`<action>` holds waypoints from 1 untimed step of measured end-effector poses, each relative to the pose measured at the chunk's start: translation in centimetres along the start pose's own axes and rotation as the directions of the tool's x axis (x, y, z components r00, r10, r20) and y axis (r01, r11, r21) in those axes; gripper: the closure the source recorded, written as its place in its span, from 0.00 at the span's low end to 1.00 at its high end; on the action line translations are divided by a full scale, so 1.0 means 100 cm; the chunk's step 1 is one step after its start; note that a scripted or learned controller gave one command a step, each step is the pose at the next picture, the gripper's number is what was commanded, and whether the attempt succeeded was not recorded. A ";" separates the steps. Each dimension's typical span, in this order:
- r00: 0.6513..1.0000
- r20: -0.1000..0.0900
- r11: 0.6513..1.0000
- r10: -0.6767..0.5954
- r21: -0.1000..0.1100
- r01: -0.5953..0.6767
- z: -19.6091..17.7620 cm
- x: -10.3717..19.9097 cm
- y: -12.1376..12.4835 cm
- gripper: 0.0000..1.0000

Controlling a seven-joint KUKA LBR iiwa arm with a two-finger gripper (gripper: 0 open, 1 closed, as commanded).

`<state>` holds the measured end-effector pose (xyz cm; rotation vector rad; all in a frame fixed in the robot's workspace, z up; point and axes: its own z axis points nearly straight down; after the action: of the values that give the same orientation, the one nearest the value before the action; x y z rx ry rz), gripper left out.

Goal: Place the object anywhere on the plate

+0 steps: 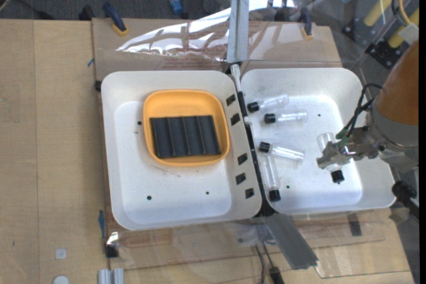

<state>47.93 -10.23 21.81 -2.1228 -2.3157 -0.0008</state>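
- Over on the left, the shallow white left bin (pixel 126 203) is sitting with the rounded orange plastic plate (pixel 152 106) in it, and a black ridged rack insert (pixel 185 136) is lying across the plate's middle.
- Moving past the divider, the white right bin (pixel 299 199) is holding several clear plastic tubes with black caps: two near the top (pixel 276 103), one in the middle (pixel 281 151), one lying along the divider side (pixel 271 179).
- Further right, the arm's metal two-finger gripper (pixel 331 157) is hanging low at the bin's right side, right by another clear black-capped tube (pixel 330 155); whether it is gripping that tube or loose around it, I cannot tell from here.
- My read: this is looking like the pickup step, with nothing delivered yet.
- Next, it is going to need a confirmed grip, a clean lift, then a carry leftwards over the divider to the plate.
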 end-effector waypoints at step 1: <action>0.974 0.002 0.974 -0.225 -0.001 0.225 -0.014 0.007 0.021 1.00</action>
<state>49.97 -9.36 23.26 -1.8489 -2.5426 -0.0005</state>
